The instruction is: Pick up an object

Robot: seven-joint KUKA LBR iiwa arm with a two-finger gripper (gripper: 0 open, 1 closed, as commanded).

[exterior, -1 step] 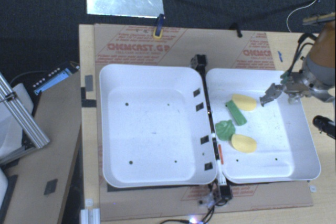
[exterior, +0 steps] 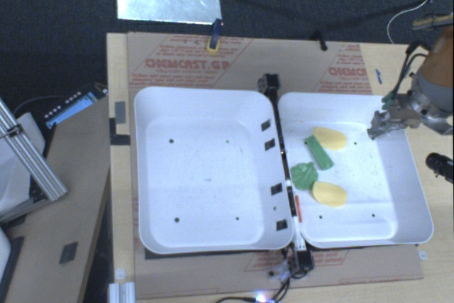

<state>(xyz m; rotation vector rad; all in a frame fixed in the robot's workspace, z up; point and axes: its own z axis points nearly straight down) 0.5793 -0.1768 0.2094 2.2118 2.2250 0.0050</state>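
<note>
While your gripper (exterior: 377, 127) hangs over the right bin's (exterior: 404, 223) far right edge, its grip state impossible to tell, you have two yellow pieces (exterior: 330, 138) and two green pieces (exterior: 318, 152) lying clustered near that bin's left wall, well apart from it.

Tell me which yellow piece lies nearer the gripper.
The upper yellow piece, beside the green bar, is nearer the gripper. The other yellow piece lies toward the bin's front.

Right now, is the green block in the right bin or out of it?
In. The green block lies flat on the floor of the right bin, between two yellow pieces, beside a green leafy piece.
</note>
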